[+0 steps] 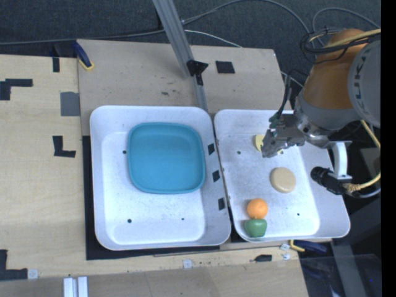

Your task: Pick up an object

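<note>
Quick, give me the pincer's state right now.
Pincer: cannot be told; it sits low in the right bin, right beside a yellow object.

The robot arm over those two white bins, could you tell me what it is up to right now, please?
The arm reaches in from the right and its gripper is low over the right bin, right at a small yellow object that it partly covers. A beige round piece, an orange ball and a green object lie untouched nearer the front of that bin. The left bin holds a blue plate. I can't see anything gripped.
</note>
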You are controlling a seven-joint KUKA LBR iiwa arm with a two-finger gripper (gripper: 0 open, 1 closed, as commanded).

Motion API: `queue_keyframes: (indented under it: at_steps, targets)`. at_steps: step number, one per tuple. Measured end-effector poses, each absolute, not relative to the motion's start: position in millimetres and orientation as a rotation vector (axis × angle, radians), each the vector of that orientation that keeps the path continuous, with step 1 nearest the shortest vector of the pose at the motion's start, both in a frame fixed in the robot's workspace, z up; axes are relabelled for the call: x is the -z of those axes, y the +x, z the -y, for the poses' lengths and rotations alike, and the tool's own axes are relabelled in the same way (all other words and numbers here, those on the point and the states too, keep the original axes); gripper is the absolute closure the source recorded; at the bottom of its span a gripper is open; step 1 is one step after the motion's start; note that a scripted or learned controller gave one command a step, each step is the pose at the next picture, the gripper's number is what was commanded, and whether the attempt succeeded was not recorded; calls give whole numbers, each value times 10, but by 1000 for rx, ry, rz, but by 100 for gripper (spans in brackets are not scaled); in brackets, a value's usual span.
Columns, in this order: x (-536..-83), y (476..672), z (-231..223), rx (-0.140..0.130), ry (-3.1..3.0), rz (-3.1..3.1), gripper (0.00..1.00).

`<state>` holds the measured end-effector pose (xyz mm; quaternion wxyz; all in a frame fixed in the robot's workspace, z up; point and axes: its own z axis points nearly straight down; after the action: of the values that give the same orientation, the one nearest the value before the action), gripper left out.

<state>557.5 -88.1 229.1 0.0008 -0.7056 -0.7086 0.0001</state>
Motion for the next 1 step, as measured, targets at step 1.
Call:
queue_keyframes:
  at_steps: [1]
  targets:
    - [-2328,5633,280,1,-2215,2226,100]
